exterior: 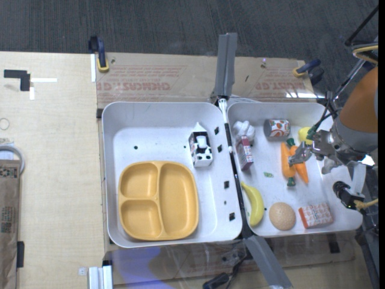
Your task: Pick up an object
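A pale wooden bench (54,179) carries two white bins side by side, the left bin (107,161) touching the right bin (271,103) along a shared edge, with a grey bar (226,65) running back from that seam. Under their far ends lies a cardboard sheet (162,77) with red print, held by a clamp (99,59) at its left corner and another clamp (308,69) at its right. Well to the left sit a black L-shaped mark (18,77) and a brown bag (7,221) at the picture's edge, and dark carpet (150,11) lies beyond the bench.

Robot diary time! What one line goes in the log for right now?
arm: over right bin | gripper: at carrots, grasp unclear | left bin: yellow tray, cow-print carton | lifted: nothing seen
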`<move>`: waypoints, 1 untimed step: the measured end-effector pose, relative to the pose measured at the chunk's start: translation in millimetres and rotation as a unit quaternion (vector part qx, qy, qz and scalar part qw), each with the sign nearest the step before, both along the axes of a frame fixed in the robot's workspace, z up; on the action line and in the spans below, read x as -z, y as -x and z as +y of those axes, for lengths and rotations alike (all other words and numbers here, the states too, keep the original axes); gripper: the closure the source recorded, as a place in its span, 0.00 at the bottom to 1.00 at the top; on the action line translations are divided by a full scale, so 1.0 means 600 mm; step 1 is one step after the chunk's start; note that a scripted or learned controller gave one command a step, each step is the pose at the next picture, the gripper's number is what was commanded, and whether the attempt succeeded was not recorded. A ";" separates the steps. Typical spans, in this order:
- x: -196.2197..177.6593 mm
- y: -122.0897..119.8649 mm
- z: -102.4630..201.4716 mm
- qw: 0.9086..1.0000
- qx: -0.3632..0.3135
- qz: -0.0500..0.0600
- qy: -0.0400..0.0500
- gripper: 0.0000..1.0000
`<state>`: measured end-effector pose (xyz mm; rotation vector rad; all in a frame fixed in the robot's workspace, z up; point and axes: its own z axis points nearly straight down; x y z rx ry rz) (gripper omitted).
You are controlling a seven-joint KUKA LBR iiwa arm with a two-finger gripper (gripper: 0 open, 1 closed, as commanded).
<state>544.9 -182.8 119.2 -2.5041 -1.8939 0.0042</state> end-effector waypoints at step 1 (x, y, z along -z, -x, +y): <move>0.049 -0.009 0.041 1.000 0.003 0.001 -0.001 0.00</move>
